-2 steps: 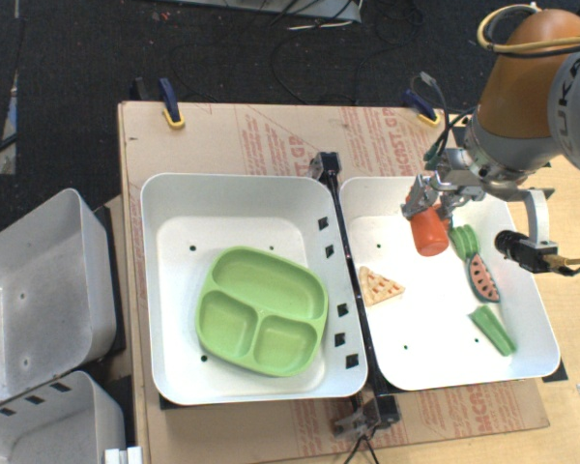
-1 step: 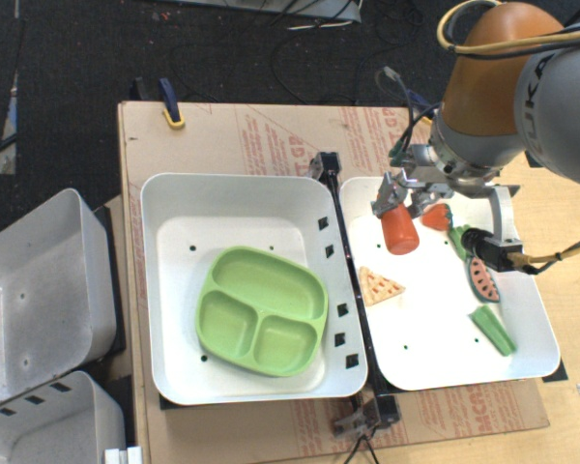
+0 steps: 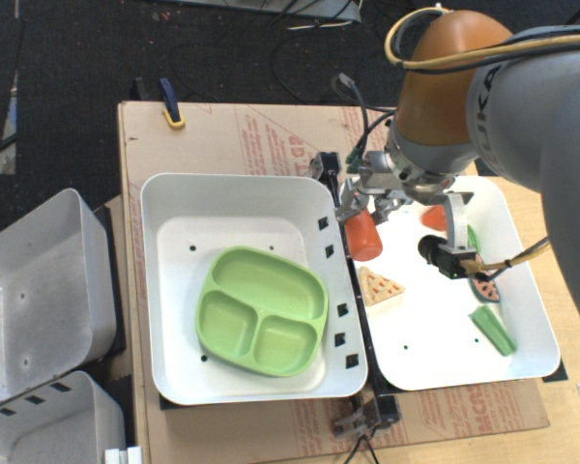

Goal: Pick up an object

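Observation:
My gripper [image 3: 363, 207] hangs over the left edge of the right bin [image 3: 522, 356], close to the wall between the two bins. A red-orange cylinder [image 3: 364, 239] sits straight below it, slightly tilted, with its top end between the fingers; the gripper is shut on it. The cylinder's lower end overlaps the divider wall. A toy pizza slice [image 3: 379, 286] lies just below it on the bin floor.
A green divided plate [image 3: 261, 309] lies in the left bin [image 3: 164, 211]. The right bin also holds a red piece [image 3: 433, 217], a watermelon slice [image 3: 487, 287] and a green vegetable stick [image 3: 493, 330]. The arm covers the bin's upper right.

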### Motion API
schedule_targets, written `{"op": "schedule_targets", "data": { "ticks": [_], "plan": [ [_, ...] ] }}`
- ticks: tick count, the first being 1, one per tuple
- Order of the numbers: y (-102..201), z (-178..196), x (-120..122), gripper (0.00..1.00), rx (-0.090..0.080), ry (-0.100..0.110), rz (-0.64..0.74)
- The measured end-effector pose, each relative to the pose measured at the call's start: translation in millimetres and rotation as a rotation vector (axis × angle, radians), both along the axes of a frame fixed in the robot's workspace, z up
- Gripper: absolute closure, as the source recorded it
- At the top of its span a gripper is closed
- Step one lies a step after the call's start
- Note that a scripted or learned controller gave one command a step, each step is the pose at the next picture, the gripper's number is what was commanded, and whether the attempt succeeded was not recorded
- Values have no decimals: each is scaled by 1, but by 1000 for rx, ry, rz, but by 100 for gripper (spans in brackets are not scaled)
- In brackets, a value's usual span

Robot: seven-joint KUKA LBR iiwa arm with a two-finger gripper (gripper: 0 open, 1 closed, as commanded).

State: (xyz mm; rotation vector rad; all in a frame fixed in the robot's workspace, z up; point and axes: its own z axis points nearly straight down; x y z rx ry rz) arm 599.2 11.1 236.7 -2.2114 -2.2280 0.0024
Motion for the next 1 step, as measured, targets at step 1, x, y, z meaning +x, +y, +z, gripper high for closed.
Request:
{"op": "schedule_targets", "data": {
  "ticks": [1],
  "plan": [
    [56,-10,6,100,0,-2,1]
  ]
}}
